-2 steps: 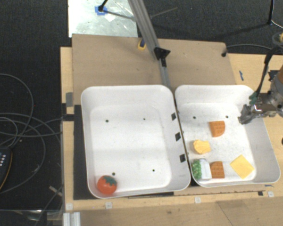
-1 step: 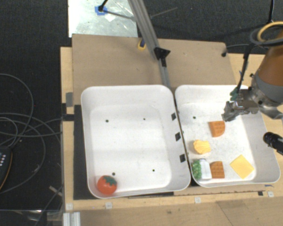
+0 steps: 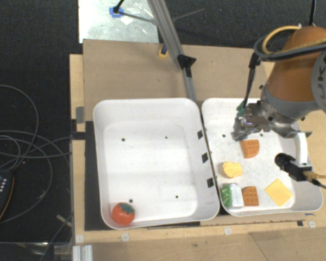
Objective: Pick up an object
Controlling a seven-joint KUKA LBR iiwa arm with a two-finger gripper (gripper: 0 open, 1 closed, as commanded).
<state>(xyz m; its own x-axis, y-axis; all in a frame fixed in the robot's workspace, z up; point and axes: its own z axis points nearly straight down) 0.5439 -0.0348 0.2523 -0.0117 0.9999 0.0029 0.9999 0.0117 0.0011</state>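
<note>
- The gripper (image 3: 244,130) hangs low over the right bin (image 3: 315,203), and the nearest object, an orange waffle piece (image 3: 250,148), lies just beside it toward the bin's front edge.
- Its opening cannot be told from this view; nothing is seen held.
- Right bin: two waffle pieces, the second (image 3: 250,196) at the front, one yellow lump (image 3: 232,169), one yellow slab (image 3: 279,192), one green-and-white item (image 3: 230,195).
- Left bin (image 3: 146,109): one tomato (image 3: 123,213).

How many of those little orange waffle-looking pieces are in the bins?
2, both in the right bin. One waffle piece lies just below the gripper; the other waffle piece sits near the front edge. The arm may hide more.
</note>
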